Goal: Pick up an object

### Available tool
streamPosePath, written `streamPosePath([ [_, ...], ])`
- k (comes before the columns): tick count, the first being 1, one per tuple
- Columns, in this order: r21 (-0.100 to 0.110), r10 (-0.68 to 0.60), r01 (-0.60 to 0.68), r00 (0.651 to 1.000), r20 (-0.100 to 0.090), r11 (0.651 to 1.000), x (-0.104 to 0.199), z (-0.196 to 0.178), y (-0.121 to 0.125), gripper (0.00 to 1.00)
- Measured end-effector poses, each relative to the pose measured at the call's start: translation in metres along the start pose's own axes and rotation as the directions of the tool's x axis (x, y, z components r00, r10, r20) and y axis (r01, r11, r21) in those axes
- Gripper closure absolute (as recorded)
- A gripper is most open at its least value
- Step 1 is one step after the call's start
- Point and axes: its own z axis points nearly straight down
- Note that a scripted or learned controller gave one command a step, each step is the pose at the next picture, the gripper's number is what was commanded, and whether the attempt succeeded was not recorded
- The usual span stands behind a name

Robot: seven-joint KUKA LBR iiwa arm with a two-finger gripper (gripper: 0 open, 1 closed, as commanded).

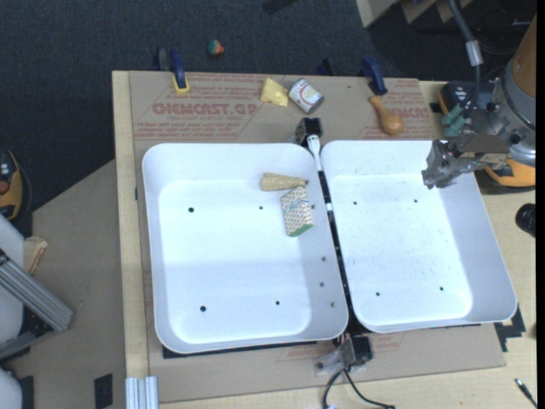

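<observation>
Objects for picking lie in the left bin (170, 228), upper right part of its floor: a tan cone-shaped piece (282, 181) on its side, and just below it, touching or nearly so, a patterned packet (296, 210) with a greenish lower edge. Right bin (477, 279) sits beside the left one, the two rims meeting along a dark seam. Arm enters from the right edge of the camera view, wrist bent down and leftward, with cabling running up and away behind it. Gripper (436, 175) hangs over the upper right corner of the right bin, near its back rim, well apart from both objects. Fingers are small, grey and partly lost against the wrist hardware; whether they are spread or pressed together cannot be told. Nothing seen between them. Outside the bins, on the brown board (213, 109) behind them: a yellow wedge (274, 93), a small white box (306, 95) just beside it, and an orange pear-like shape (387, 116) farther right. Blue clamps (178, 68) hold the board's back edge. One small coloured bit (216, 48) rests on the dark carpet beyond.
</observation>
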Motion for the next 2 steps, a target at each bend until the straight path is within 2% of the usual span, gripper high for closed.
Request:
streamPosePath([
  [1, 0.010, 0.016, -0.016, 1.000, 0.006, 1.000, -0.100, -0.025, -0.006, 1.00],
  [2, 0.013, 0.016, -0.016, 1.000, 0.008, 1.000, -0.199, -0.028, 0.008, 1.00],
])
